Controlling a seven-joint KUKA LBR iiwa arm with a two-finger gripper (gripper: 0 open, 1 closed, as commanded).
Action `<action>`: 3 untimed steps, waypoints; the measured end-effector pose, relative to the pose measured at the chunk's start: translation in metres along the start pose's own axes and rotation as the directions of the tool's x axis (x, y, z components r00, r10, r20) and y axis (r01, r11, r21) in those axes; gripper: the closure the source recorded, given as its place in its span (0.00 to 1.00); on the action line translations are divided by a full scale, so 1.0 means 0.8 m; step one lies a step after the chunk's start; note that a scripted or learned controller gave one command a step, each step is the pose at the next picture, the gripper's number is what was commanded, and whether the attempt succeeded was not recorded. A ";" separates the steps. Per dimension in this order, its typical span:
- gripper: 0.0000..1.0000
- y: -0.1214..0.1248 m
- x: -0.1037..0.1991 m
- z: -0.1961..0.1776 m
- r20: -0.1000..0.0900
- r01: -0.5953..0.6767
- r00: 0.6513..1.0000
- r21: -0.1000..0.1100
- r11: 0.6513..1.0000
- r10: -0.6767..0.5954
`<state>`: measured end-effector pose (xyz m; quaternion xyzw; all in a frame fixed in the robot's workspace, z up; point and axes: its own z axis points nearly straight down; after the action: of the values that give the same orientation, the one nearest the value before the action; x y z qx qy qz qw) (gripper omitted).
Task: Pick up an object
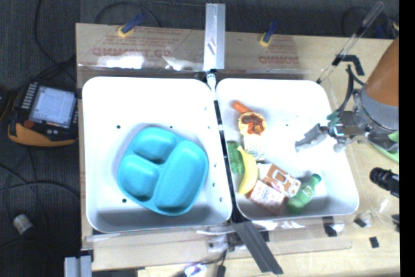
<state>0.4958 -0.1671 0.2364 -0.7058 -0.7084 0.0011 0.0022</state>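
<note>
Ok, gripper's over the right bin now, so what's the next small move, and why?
Probably shift the gripper toward the near side of the right bin and lower it over the green bottle. The gripper hangs above bare bin floor with nothing between its fingers, and the bottle lies at the pile's outer edge, beside the carton, closest to it.

Left of the grey claw [311, 138]: a yellow banana [246, 171], an orange carrot [240, 106], a green bottle [303, 192], and a turquoise plate [163, 169] in the far white bin [104, 100].
</note>
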 end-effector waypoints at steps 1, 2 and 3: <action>0.00 0.063 0.085 0.147 -0.001 0.261 0.965 0.001 0.965 -0.261; 0.00 0.099 0.061 0.135 0.000 0.236 0.972 -0.001 0.972 -0.236; 1.00 0.099 0.061 0.126 -0.002 0.236 0.972 0.002 0.972 -0.236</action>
<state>0.5741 -0.1175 0.1354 -0.6165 -0.7873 0.0009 0.0037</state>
